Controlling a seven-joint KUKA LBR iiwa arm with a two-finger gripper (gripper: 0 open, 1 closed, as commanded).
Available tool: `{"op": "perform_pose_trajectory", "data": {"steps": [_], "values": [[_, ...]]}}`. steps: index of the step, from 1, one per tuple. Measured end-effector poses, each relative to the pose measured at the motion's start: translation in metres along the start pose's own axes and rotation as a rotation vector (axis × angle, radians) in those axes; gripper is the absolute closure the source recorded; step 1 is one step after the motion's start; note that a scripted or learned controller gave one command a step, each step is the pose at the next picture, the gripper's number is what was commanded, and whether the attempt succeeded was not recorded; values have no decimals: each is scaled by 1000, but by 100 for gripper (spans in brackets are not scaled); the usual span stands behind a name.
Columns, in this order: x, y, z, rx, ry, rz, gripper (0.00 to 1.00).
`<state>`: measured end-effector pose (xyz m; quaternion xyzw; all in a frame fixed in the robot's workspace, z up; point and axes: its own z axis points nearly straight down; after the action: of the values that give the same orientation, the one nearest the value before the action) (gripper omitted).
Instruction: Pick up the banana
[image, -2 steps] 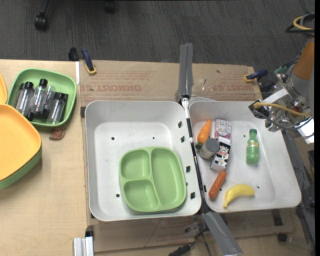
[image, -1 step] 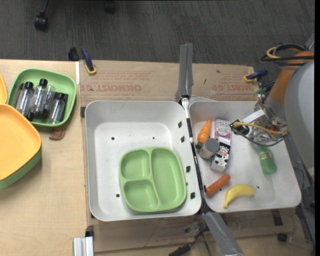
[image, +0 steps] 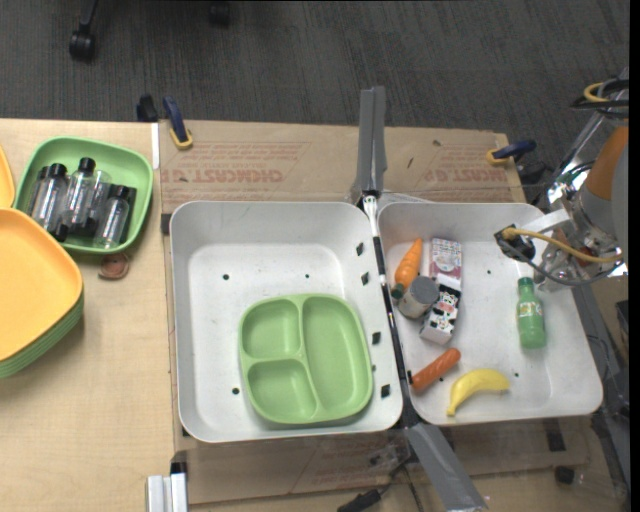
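Lying near the front edge of the right bin (image: 585, 395), the banana (image: 476, 386) is being shown curved and flat on the white floor, its ends pointing toward the front left and the right, with an orange carrot-like piece (image: 435, 369) just beside its left tip and a green bottle (image: 530, 314) standing apart toward the rear right. The tool (image: 560, 262) is being held at the right rim of that bin, well apart from the banana, amid yellow cabling and grey metal; whether it is open or closed cannot be told from this slant, and nothing is being seen held in it. The step in hand is being judged as the approach, not yet begun in earnest. For a clean pick, the tool is best being brought over the thick middle of the fruit, turned so that the closing line is crossing the curve rather than running along it, and lowered straight down. The carrot-like piece is being treated as the main hazard, since a descent too far to the left would be catching it as well. The bottle is also being kept clear of on the way across. The left bin (image: 200, 300) with its green divided tray (image: 305, 355) on the worktop (image: 100, 400) is playing no part in this step
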<state>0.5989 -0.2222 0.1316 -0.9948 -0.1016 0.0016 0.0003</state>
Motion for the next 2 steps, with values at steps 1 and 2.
{"op": "perform_pose_trajectory", "data": {"steps": [1, 2], "values": [[3, -1, 36, 3, -1, -2, 100], [22, -21, 40, 0, 0, 0, 100]]}}
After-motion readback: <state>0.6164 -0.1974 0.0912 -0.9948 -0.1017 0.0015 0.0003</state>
